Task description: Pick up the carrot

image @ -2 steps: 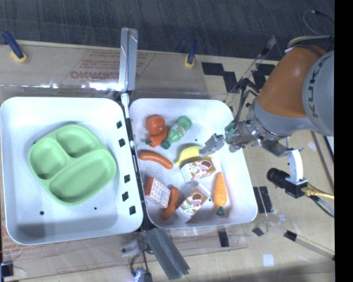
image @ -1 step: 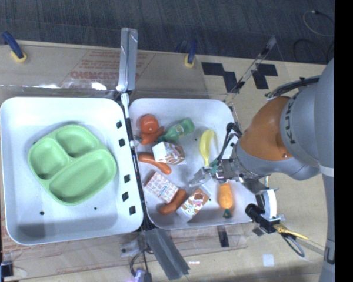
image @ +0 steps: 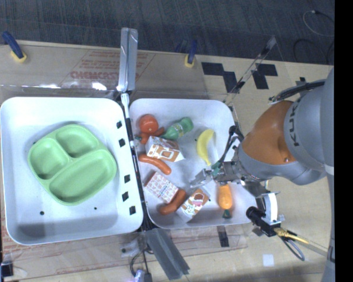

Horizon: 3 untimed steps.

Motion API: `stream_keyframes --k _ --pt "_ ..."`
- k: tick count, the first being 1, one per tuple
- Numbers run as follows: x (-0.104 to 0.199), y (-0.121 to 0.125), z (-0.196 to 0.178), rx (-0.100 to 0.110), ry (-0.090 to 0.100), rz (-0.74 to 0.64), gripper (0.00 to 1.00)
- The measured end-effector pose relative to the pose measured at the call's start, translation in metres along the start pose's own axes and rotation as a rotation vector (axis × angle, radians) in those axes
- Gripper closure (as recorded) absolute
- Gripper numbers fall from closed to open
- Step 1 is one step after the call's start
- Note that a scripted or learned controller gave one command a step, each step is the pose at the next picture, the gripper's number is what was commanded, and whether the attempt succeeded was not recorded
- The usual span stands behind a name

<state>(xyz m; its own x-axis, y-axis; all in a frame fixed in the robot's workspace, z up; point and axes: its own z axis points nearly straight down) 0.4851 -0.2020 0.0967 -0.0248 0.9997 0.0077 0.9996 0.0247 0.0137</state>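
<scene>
The carrot (image: pixel 225 197) is orange with a small green tip and lies near the front right corner of the right bin (image: pixel 182 106). My gripper (image: pixel 223 175) hangs directly over the carrot's upper end, very close to it or touching it. The grey wrist and orange band block the view of how the gripper meets the carrot. The carrot still looks as if it rests on the bin floor.
The right bin also holds a tomato (image: pixel 147 123), a green bottle (image: pixel 177 128), a banana (image: pixel 205 145), two sausages (image: pixel 155 164) (image: pixel 172 201) and three small cartons (image: pixel 163 151) (image: pixel 161 187) (image: pixel 195 203). A green divided plate (image: pixel 73 163) sits in the left bin (image: pixel 17 216).
</scene>
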Motion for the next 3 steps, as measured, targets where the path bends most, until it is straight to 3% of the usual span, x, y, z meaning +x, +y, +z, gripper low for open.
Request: stream_keyframes --k 1,2,3 --pt "-0.002 -0.001 -0.009 0.005 -0.003 -0.002 1.0" --pt "-0.001 -0.001 -0.018 0.006 -0.003 -0.007 1.0" --pt "0.034 0.037 -0.113 0.014 -0.007 0.014 1.0"
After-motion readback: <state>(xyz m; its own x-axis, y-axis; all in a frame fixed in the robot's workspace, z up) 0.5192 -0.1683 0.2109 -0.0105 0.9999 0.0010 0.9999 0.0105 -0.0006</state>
